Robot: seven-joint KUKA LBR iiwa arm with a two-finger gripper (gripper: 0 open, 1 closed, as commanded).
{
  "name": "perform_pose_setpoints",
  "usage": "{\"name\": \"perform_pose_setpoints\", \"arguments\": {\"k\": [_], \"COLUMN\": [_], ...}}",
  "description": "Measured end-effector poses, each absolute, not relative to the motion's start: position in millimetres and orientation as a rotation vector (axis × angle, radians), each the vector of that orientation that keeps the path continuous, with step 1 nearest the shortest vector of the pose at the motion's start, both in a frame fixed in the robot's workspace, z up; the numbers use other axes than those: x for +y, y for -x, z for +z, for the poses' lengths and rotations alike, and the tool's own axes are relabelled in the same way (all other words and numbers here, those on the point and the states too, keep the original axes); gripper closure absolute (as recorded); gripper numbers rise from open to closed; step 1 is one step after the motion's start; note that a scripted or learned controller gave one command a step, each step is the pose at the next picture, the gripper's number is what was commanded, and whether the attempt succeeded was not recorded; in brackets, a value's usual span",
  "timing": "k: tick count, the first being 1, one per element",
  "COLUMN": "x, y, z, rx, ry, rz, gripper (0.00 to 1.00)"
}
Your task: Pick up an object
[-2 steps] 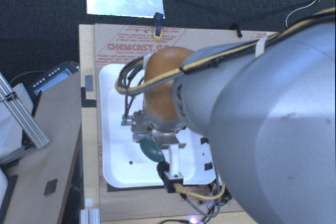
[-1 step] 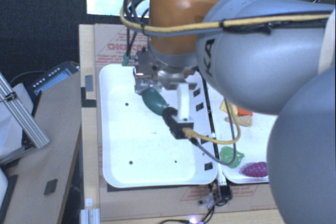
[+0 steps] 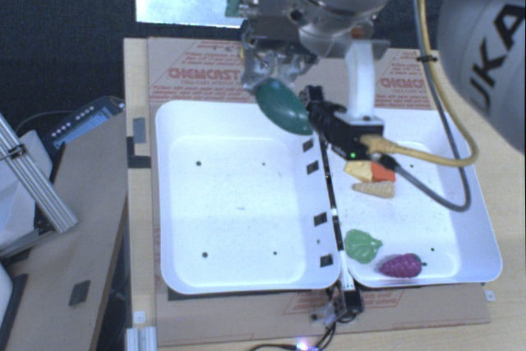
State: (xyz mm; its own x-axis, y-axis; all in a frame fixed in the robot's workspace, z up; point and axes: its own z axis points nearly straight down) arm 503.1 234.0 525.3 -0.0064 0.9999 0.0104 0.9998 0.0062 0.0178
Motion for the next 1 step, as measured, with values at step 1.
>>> {"name": "perform_pose_setpoints", "arguments": {"k": [1], "x": [234.0], "y": [-488.2], "z": [535.9], "rx": [2.226], "ry": [-2.215], "rz": [0.005], "gripper": [1.00]}}
